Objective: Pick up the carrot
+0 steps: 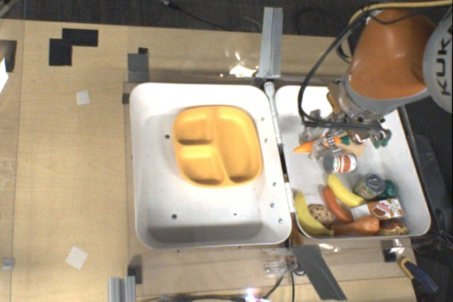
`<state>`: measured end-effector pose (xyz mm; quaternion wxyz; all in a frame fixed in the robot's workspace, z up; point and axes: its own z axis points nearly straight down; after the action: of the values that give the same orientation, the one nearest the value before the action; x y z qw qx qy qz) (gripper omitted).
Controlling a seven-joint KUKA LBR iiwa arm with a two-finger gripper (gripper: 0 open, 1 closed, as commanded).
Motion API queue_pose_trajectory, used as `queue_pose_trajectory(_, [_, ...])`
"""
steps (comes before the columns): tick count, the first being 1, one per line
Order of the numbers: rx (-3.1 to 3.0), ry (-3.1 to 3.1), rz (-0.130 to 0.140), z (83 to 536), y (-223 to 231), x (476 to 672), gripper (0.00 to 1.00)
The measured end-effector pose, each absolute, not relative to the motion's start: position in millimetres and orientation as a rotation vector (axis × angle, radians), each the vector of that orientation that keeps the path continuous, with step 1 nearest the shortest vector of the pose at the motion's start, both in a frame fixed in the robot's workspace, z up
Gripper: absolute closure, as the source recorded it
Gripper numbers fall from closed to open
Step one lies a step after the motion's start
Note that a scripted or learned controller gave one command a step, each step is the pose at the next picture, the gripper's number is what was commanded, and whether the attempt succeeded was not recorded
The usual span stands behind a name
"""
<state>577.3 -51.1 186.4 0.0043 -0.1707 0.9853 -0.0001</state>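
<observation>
The carrot (pixel 304 147) lies in the right bin (pixel 417 177), close to that bin's left wall, in its far half. Only a short orange tip shows; the rest passes under the wrist hardware of the arm (pixel 386 56). The gripper (pixel 338 129) hangs directly to the right of the carrot tip, just beside it. Its fingers are hidden among dark cables and brackets, so their opening cannot be judged, and no object can be seen between them.

The right bin is crowded. A small can (pixel 343 163) with a red and white label sits just near of the gripper. Nearer still lie a banana (pixel 344 190), a red sausage-shaped toy (pixel 335 205), a second banana (pixel 306 216) along the left wall, a round green-lidded tin (pixel 371 187) and a long orange-red vegetable (pixel 359 225) at the near edge. Open floor remains in the far left corner of this bin and along its right wall.

The left bin (pixel 152 173) is a shallow white tray with rounded corners and a smooth, matte floor. It holds a yellow plate (pixel 214 145) with three compartments, set toward the far right. Bare floor surrounds the plate on the left and near sides.

The two bins touch along a shared centre rim. The bench (pixel 64 173) is pale wood.
</observation>
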Motion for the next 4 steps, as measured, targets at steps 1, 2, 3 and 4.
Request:
queue_pose_trajectory(1, [-0.541,3.076,-0.002,198,-49,580.1,1.0])
queue_pose_trajectory(2, [-0.963,2.978,-0.002,209,-32,597.7,1.0])
queue_pose_trajectory(3, [-0.352,3.116,0.003,185,6,535.7,1.0])
queue_pose_trajectory(4, [-0.8,3.027,-0.003,210,-20,541.0,1.0])
